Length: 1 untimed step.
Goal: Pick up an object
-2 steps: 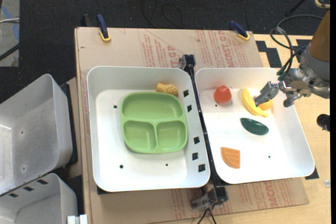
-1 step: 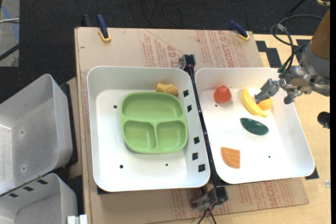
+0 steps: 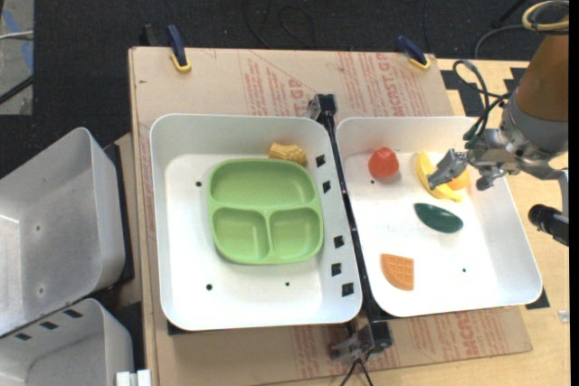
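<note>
In the right bin (image 3: pixel 507 271) lie a red round object (image 3: pixel 384 163), a yellow curved object (image 3: pixel 427 173), a dark green oval object (image 3: pixel 438 217) and an orange wedge (image 3: pixel 397 270). My gripper (image 3: pixel 467 173) hangs low at the bin's upper right, right over the yellow object's right end. It is open, one finger (image 3: pixel 447 166) resting across the yellow object and the other to the right of it. I cannot tell whether it touches the object. The red object is a little to the left, and the green one just below.
The left bin (image 3: pixel 181 285) holds a light green divided plate (image 3: pixel 267 210) and a small tan ridged piece (image 3: pixel 288 153) at its far edge. A black divider (image 3: pixel 339 194) separates the bins. Grey tubs (image 3: pixel 50 221) stand at the far left, and cables (image 3: pixel 475 90) trail near the arm.
</note>
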Each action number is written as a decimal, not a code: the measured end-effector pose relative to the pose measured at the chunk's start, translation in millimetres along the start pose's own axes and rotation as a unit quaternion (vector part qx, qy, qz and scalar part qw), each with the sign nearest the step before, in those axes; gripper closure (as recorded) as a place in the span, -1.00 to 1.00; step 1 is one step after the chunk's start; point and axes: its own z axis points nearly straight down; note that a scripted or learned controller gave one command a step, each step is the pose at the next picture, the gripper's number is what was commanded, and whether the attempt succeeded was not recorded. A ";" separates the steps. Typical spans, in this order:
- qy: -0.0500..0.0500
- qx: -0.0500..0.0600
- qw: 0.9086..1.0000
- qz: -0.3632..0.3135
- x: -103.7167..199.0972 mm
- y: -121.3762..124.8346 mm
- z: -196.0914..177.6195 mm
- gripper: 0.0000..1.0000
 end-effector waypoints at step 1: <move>0.000 0.001 1.000 0.000 10.1 -1.9 50.0 -1.00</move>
